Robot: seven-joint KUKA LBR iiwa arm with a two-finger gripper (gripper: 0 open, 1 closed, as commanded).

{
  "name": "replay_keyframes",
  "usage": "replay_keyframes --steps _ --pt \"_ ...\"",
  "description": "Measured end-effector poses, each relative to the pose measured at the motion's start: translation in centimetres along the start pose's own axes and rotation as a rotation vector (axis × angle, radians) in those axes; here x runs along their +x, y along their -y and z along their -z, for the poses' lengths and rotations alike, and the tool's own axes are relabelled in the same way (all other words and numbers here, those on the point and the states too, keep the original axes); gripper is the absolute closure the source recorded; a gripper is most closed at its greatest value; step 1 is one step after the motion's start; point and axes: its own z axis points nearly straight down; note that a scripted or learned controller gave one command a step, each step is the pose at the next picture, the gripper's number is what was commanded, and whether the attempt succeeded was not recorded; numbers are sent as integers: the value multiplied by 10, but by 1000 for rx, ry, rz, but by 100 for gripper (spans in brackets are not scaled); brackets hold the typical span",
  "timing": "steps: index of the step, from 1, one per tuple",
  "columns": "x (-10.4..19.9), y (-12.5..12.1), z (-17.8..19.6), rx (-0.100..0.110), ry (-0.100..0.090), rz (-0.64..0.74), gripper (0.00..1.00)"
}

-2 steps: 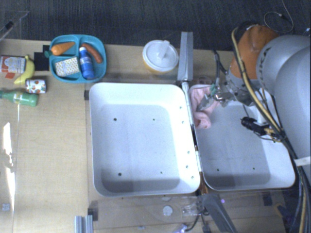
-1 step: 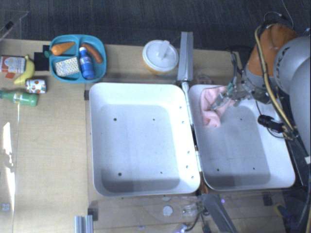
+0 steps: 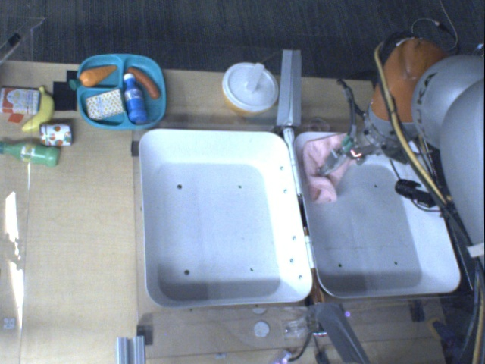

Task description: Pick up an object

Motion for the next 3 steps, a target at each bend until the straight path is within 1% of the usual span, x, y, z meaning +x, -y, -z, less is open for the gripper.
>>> replay_keyframes --steps 1,3 --pt "0 0 0 -1 -5 -3 0" --pt "3 0 0 3 -3 68 0"
